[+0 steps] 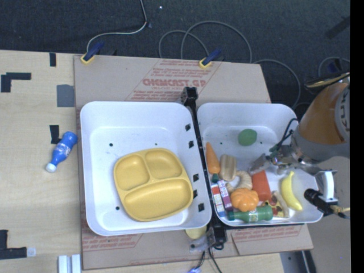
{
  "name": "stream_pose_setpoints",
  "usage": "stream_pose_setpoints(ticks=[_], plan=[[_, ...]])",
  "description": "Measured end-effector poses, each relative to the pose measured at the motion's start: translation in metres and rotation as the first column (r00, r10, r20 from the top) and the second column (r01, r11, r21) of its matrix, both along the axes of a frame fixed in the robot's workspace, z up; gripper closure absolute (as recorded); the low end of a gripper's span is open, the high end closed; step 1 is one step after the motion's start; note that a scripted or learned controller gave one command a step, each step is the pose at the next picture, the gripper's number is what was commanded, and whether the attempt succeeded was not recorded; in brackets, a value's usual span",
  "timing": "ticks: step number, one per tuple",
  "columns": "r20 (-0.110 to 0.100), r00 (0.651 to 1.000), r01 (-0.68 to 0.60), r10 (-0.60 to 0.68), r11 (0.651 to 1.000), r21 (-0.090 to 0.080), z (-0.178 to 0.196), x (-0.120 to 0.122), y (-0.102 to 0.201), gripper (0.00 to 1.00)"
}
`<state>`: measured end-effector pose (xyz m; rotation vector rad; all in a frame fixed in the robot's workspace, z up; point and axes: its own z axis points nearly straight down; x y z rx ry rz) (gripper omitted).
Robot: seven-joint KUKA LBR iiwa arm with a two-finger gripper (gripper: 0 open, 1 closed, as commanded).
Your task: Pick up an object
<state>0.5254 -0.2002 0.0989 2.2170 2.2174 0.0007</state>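
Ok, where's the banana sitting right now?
In the camera view the banana lies in the right bin, near its right wall, just right of the orange-red block and below the arm's wrist.

A robotics lab: clamped cardboard (170, 78), loose cables (205, 33), white bins (91, 152).

Hidden and cut-off parts

The arm (325, 124) runs off the right edge; its bulk covers the right bin's (227, 111) far-right wall.
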Motion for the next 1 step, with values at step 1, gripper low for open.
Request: stream_pose_setpoints(ticks=[1], plan=[[0.008, 1.0, 0.0, 0.0, 1.0, -0.005, -0.0116, -0.024, 0.0552, 0.0]])
